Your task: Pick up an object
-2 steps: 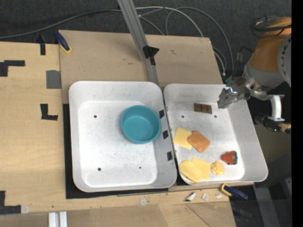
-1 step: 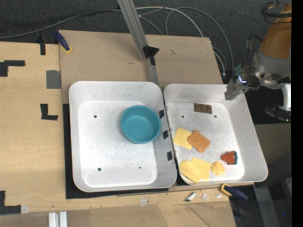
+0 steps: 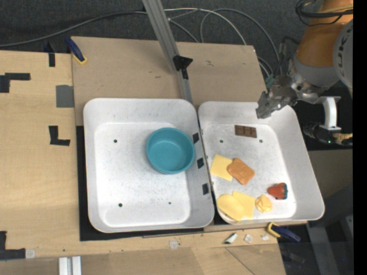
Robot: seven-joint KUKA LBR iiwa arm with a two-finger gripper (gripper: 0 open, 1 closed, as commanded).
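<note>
- The things to pick lie in the right bin (image 3: 287, 132): a small brown chocolate-like bar (image 3: 246, 132) lies flat near the bin's far wall, apart from the rest.
- Nearer the middle, a pale yellow cheese slice (image 3: 220, 168) lies flat with an orange bread-like piece (image 3: 241, 171) touching and partly overlapping its right edge.
- At the near side, a larger yellow wedge (image 3: 236, 205) rests by the near wall, a small cream-yellow lump (image 3: 264, 203) just beside it on the right, and a red item (image 3: 277, 191) just beyond that, toward the right wall.
- The gripper (image 3: 265, 111) hangs over the far right corner of the right bin, well apart from the bar and the other pieces; nothing is seen in it, and whether it is open or shut I cannot tell.
- The left bin (image 3: 106, 153) holds a blue bowl (image 3: 169, 150), upright, right of its middle.
- A yellow and blue clamp (image 3: 75, 50) sits at the far left on the bench (image 3: 34, 153).
</note>
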